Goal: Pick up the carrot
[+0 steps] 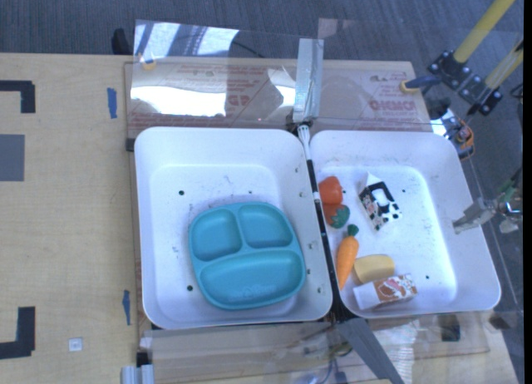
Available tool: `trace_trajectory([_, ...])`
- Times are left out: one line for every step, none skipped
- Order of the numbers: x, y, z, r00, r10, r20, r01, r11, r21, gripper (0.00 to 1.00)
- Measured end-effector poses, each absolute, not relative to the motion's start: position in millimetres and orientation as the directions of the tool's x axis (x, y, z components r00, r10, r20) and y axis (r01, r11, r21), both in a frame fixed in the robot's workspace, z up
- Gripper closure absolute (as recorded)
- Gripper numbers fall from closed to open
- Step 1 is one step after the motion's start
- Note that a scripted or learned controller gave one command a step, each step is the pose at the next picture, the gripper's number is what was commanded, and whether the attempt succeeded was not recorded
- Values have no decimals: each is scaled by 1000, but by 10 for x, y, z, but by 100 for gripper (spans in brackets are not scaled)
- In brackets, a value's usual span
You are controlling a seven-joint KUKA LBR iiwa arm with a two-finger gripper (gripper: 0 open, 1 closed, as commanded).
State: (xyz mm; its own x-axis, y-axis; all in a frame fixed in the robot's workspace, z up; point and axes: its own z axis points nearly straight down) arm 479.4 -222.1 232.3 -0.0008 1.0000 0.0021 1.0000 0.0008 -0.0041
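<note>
In the camera view we are seeing the carrot (346, 259) lying untouched by the left wall of the right bin (465, 278), toward its front edge, just beside a yellow block (373, 268) and below a tomato (331, 190). We are judging the pick as not yet begun: reaching, closing on the carrot and lifting are all left, and we cannot tell the gripper's state.

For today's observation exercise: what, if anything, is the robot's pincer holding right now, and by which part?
It cannot be told. The carrot lies in the right bin, beside the yellow block, with nothing gripping it.
</note>
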Motion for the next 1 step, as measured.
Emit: trace_trajectory([4794, -2221, 2323, -1, 1000, 2, 1000, 1, -4, 0])
